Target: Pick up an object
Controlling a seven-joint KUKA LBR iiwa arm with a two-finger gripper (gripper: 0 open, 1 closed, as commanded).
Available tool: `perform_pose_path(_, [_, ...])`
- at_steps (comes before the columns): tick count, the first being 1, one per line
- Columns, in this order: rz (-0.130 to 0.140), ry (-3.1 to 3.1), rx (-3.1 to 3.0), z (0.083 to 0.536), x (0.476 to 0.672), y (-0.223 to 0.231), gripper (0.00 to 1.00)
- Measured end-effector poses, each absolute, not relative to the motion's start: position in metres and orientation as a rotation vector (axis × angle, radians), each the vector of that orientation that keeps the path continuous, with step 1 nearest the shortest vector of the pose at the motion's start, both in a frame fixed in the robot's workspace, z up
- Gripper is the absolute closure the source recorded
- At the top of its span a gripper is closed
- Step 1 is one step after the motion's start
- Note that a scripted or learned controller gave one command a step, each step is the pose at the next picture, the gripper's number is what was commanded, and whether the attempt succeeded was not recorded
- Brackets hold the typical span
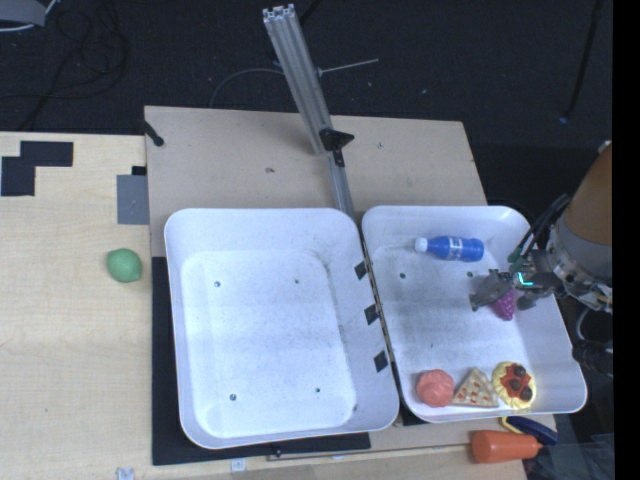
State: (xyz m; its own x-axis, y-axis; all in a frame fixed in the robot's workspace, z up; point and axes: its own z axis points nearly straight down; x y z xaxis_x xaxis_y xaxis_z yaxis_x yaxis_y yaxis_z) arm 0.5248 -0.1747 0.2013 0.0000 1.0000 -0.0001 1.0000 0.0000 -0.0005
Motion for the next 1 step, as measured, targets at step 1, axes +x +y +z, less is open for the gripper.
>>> perform_pose_path(1, [0.001,-2.221,-2.221,0.2013,0.5248,-0.1747,0.00])
